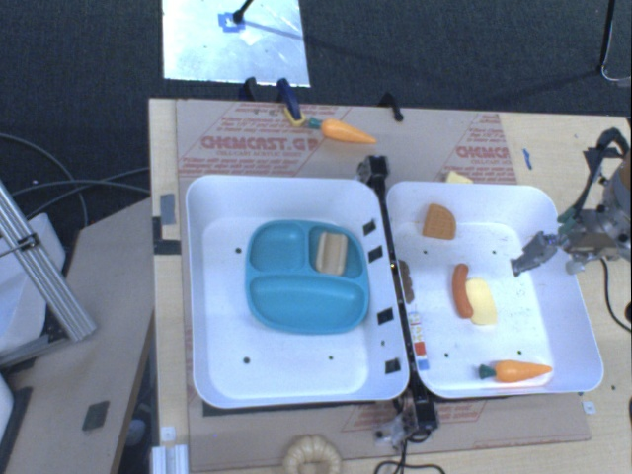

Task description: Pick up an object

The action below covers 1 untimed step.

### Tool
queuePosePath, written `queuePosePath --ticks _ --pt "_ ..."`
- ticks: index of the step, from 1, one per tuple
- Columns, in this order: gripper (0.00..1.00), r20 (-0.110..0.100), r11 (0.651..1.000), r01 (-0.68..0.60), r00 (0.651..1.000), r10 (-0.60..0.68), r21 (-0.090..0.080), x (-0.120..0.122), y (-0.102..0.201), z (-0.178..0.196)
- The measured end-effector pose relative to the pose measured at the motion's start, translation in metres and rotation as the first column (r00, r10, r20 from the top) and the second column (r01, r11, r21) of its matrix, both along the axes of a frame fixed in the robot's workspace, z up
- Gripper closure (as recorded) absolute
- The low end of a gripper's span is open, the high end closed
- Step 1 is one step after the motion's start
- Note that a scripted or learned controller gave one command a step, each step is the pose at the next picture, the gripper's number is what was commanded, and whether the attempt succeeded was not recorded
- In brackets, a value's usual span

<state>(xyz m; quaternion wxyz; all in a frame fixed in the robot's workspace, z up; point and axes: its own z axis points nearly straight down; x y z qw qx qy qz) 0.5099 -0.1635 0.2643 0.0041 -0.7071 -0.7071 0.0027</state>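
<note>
The right bin [568, 314] holds a tan toast slice [439, 221] at the back, a red sausage [461, 290] in the middle with a pale yellow block [482, 301] touching its right side, and an orange carrot [518, 370] at the front rim. My gripper [534, 253] reaches in from the right edge, over the right half of this bin. It sits right of the sausage and the yellow block, apart from both, and I see no object at its tip.
The left bin [222, 344] holds a blue divided plate [296, 304] with a tan food piece [331, 253] in its top right section. A second carrot [343, 131] lies on the board behind the bins. A small yellow piece [457, 177] rests behind the right bin's back rim.
</note>
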Motion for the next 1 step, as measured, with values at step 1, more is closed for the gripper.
queuePosePath --ticks 1 --pt "0.0 0.011 1.0 -0.003 1.0 0.003 -0.003 0.0022 0.0004 0.0058"
